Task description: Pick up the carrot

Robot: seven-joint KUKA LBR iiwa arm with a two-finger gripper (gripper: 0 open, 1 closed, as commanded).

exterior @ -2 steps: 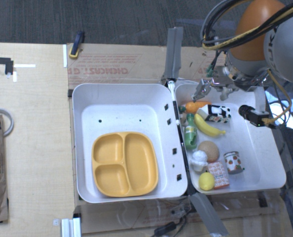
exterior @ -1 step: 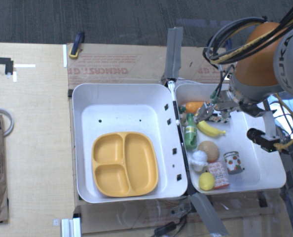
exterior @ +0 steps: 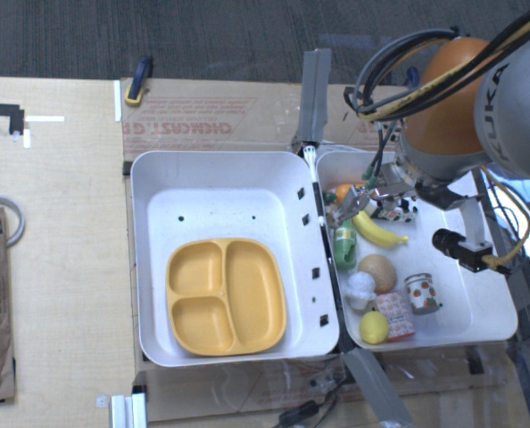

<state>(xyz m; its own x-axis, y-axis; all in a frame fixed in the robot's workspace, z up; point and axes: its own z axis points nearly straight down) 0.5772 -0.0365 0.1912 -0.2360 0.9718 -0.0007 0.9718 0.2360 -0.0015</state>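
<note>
camera view puts your gripper [exterior: 372, 196] low in the right bin [exterior: 488, 324], the carrot [exterior: 343, 191] an orange glimpse just to its left by the divider, its long axis hidden.

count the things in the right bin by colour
yellow: 2, banana, lemon
green: 1, bottle
orange: 1, carrot
white: 1, ball
tan: 1, round fruit
red and white: 2, can, packet
black and white: 1, small toy
total: 9
</note>
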